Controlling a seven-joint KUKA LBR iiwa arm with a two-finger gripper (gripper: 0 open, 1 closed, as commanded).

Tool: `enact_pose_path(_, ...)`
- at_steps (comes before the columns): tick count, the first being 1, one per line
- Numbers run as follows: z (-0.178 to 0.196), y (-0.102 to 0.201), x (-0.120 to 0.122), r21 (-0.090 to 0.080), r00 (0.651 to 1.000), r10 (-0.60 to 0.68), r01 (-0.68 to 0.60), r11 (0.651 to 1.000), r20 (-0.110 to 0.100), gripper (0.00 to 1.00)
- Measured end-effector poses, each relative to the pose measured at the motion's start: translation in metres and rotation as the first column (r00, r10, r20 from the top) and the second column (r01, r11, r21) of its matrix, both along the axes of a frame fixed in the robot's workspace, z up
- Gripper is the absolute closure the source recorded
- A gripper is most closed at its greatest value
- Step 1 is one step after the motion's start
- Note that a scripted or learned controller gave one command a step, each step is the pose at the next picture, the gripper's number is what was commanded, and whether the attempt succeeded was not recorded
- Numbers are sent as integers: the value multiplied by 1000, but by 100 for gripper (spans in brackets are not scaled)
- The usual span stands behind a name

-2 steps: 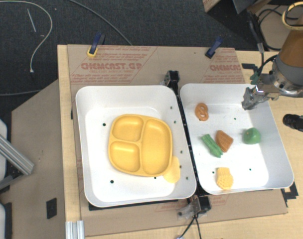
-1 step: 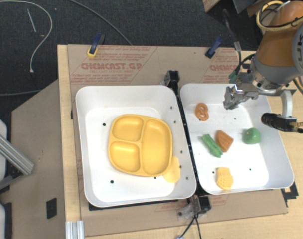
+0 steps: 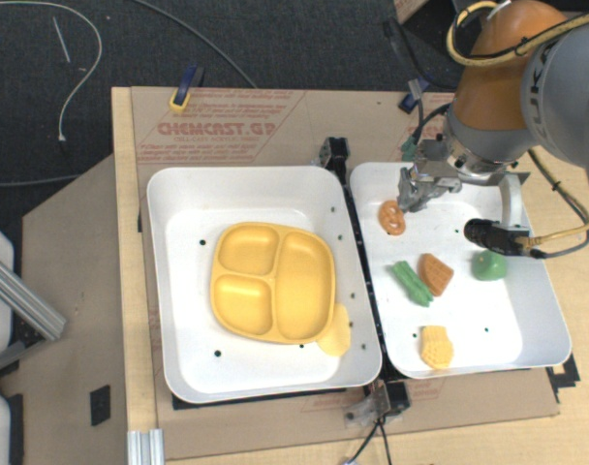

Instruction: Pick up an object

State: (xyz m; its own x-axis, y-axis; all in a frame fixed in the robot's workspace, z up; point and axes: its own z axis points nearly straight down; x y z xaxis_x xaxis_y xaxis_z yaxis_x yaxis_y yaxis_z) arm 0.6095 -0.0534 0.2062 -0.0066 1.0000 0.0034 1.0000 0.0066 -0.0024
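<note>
**Robot arm above right bin of toy food**

Dark carpet surrounds a counter topped with a cardboard sheet (image 3: 227, 124). Red print on the cardboard reads roughly "CHEMCAST GP"; the last letters are faint, and the smaller lines beneath are too blurred to read. A blue and yellow clip (image 3: 185, 86) sits at the cardboard's far edge. White cable (image 3: 77, 61) loops over the carpet at upper left.

Two white bins lie side by side. The left bin (image 3: 178, 260) holds a yellow divided plate (image 3: 273, 281) with three compartments, and a pale yellow piece (image 3: 335, 333) pokes out from under its near right corner, mostly hidden.

The right bin (image 3: 527, 327) holds five small things: an orange ring-shaped piece (image 3: 392, 218) near the far left corner, a green pod (image 3: 411, 283), an orange wedge (image 3: 436, 273) touching the pod, a round green piece (image 3: 488, 264) towards the right, and a yellow waffle-like block (image 3: 435, 346) near the front.

The grey arm (image 3: 556, 76), with its orange band, reaches in from the upper right; its upper part is cut off by the frame edge. The gripper (image 3: 412, 198) points down over the far left of the right bin, just beside and above the orange ring. Whether it touches the ring, and how wide it stands, cannot be made out from this angle. A black part (image 3: 490, 234) with a cable juts out beside the round green piece.
</note>
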Motion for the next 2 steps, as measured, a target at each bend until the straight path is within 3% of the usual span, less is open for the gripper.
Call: enact_pose_path(2, 15, 118, 5, 0, 1000, 0, 0, 1000, 5, 100)
